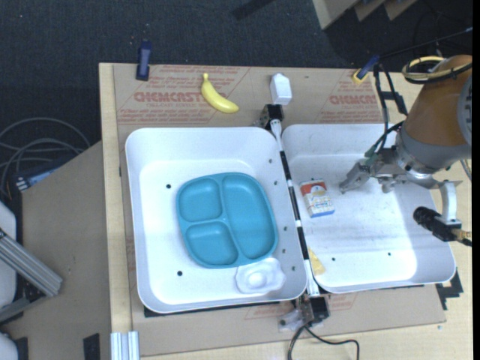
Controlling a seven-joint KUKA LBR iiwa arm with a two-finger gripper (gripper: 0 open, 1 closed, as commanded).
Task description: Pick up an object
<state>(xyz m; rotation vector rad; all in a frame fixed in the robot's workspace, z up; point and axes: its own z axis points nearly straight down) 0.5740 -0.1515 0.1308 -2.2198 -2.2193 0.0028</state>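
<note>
Two shallow white bins sat side by side on the table (187, 100). My fingers (352, 180) hung splayed, gripping nothing, over the right bin (375, 268), just beside a small flat red-and-white box (317, 199) near its left wall. Smooth bare floor lay beyond. The left bin (150, 201) held a glossy blue divided tray (223, 220).

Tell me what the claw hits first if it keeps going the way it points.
Probably the small red, white and blue carton in the right white bin: the claw points left and down toward it. Depth is unclear; it might meet the bin floor first.
</note>
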